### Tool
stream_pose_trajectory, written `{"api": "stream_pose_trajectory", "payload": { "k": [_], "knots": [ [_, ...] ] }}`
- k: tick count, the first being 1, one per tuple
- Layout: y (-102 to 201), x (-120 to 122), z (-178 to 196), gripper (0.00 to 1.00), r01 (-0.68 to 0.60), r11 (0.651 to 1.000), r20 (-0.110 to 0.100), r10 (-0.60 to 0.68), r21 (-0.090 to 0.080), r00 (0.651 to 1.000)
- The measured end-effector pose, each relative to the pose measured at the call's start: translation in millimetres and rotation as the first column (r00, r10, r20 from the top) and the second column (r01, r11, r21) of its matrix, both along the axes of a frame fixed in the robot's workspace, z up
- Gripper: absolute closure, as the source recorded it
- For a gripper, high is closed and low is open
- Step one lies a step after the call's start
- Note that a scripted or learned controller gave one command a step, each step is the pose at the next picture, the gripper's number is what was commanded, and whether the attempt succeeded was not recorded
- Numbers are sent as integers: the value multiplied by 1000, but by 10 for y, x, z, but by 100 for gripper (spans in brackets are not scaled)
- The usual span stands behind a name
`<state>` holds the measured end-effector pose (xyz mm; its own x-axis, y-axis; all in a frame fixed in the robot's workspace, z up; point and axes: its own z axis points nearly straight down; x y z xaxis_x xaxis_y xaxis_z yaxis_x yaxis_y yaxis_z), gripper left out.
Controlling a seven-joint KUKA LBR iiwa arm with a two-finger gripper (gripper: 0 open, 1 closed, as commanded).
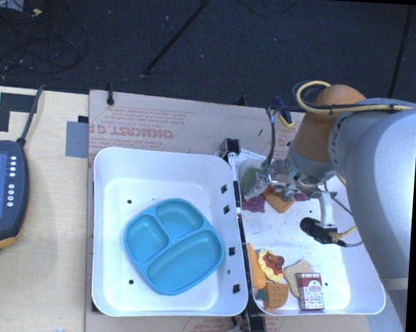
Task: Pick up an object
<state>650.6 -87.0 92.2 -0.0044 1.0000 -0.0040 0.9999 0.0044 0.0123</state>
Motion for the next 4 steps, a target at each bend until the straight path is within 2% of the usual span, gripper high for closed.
{"api": "stream_pose_trajectory", "payload": {
  "k": [2, 3, 4],
  "knots": [
    [-95, -42, 23, 0, 3, 1000, -6, -3, 3, 1000],
    [-112, -34, 137, 100, -1, 1000, -4, 1, -2, 1000],
    [-108, -40, 126, 0, -2, 1000, -6, 2, -2, 1000]
  ]
}}
